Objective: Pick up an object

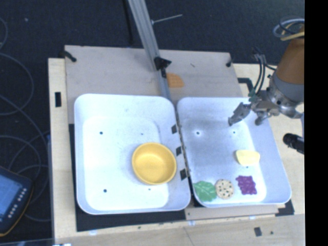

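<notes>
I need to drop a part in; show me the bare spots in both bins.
Left bin: bare everywhere around the yellow bowl. Right bin: bare middle and far half, under the gripper. Crowded near edge: green piece, cookie, purple piece, yellow piece.

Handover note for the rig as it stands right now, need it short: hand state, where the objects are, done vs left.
Hand: fingers spread open, nothing between them, over the upper right part of the right bin.
Right bin objects, all near its front edge: yellow piece, purple grape cluster, cookie, green leafy piece.
Left bin: yellow bowl near its right side.
Done: no object picked up yet.
Left: choose an object, descend, close on it and lift. The yellow piece lies nearest the hand, so it looks like the easiest target.
</notes>
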